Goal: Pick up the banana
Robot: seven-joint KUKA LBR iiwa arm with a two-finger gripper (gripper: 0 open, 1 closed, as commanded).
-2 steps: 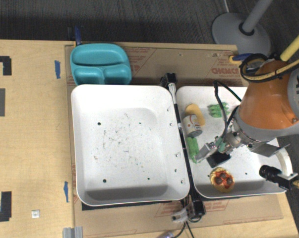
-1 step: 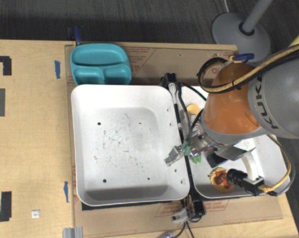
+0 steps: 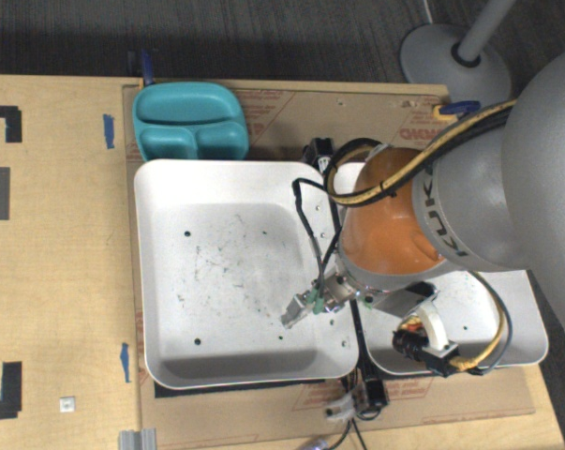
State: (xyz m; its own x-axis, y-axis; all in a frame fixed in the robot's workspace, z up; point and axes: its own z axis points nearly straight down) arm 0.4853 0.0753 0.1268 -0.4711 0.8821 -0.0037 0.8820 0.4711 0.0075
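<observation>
A single camera watches me from above the bench, fixed and looking down at a slant. It takes in the left bin (image 3: 235, 270) whole near the middle of the frame, while my own arm (image 3: 469, 204), reaching in from the right, looms large and close under the lens and covers much of the right bin (image 3: 516, 336). The cardboard-topped bench (image 3: 57, 279) spreads to the left, and a strip of dark floor (image 3: 216, 17) runs along the top edge.
</observation>
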